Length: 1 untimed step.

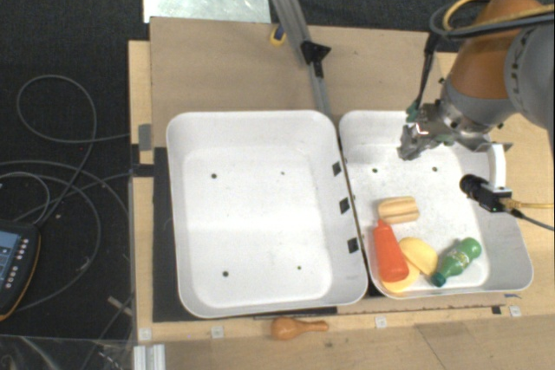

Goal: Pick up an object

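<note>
Two white bins are sitting side by side on the bench, and the left bin is lying next to the right bin, their inner rims touching. Just below the left bin's near edge, a small tan wooden piece is resting on the bench. In the right bin's near half, four objects are clustering together: a tan bread roll is lying nearest the middle, an orange carrot-shaped toy is stretching below it toward the near rim, a yellow rounded piece is leaning against the carrot's right side, and a green bottle is lying tilted just right of the yellow piece. Above them, the gripper is hanging over the far part of the right bin, well apart from the cluster; whether it is open or closed cannot be told. The grey arm is reaching in from the right.
</note>
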Each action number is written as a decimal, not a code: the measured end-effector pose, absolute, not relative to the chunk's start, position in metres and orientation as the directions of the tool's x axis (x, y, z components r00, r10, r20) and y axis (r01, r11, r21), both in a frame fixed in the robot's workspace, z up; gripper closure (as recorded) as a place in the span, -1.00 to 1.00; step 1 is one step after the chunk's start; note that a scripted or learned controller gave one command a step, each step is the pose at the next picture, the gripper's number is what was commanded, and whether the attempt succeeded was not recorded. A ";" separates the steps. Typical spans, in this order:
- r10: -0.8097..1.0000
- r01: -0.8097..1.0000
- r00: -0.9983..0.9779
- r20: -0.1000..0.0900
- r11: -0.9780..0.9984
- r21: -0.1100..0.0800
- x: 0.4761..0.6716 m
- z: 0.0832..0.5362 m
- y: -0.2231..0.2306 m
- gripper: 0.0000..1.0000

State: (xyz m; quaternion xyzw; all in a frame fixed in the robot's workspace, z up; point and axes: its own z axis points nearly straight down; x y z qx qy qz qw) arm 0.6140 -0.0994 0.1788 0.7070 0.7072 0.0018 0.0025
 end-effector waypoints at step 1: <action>1.000 1.000 -0.006 -0.001 0.006 0.007 0.624 0.227 -0.096 1.00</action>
